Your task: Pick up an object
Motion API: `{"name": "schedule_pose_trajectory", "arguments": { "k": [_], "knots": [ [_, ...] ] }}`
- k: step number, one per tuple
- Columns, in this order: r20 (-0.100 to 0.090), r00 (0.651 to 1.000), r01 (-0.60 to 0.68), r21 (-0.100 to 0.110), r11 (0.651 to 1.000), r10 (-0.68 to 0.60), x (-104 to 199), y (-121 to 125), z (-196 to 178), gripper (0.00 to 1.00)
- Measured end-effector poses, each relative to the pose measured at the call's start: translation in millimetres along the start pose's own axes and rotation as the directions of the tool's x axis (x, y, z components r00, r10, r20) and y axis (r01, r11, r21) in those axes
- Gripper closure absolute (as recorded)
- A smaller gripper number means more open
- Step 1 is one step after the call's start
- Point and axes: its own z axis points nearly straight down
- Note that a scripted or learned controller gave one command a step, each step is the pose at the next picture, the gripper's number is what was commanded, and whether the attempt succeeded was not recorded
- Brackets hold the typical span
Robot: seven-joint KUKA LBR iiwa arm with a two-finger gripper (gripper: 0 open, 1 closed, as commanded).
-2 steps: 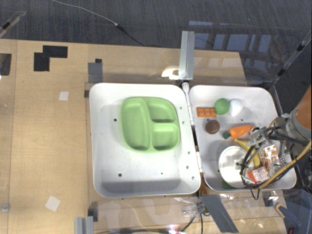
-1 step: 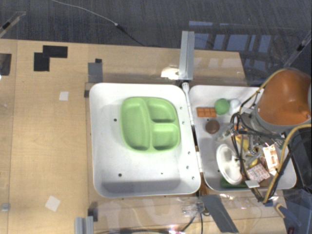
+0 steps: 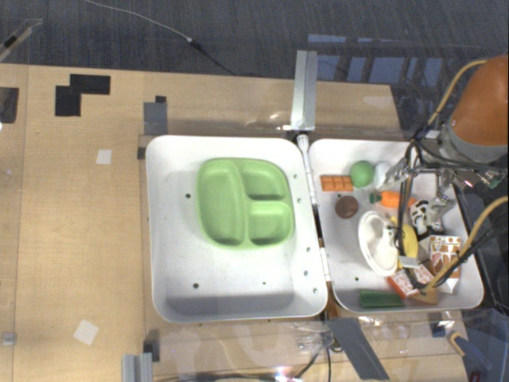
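At right of frame, the gripper [image 3: 419, 183] is hung over the right bin [image 3: 338, 289] — finger state cannot be told. Crowded beneath: green ball [image 3: 362, 173], orange block [image 3: 336, 183], brown ball [image 3: 346, 207], white bowl [image 3: 375, 241], banana [image 3: 409, 241] — green tray [image 3: 242, 201] is set in the left bin [image 3: 171, 237].

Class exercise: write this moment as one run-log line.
end effector: above right bin, no object seen held | green tray: left bin | green ball, white bowl: right bin
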Motion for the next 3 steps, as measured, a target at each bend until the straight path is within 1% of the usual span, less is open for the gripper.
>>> {"name": "schedule_pose_trajectory", "arguments": {
  "k": [1, 2, 3],
  "knots": [
    [0.009, 1.000, -0.020, 0.002, 1.000, 0.020, -15, -4, 21, 0.00],
    [0.007, 0.999, -0.052, 0.007, 0.999, 0.052, -18, -4, 25, 0.00],
    [0.008, 0.996, 0.088, 0.021, 0.996, -0.088, -31, 7, 28, 0.00]
  ]
}}
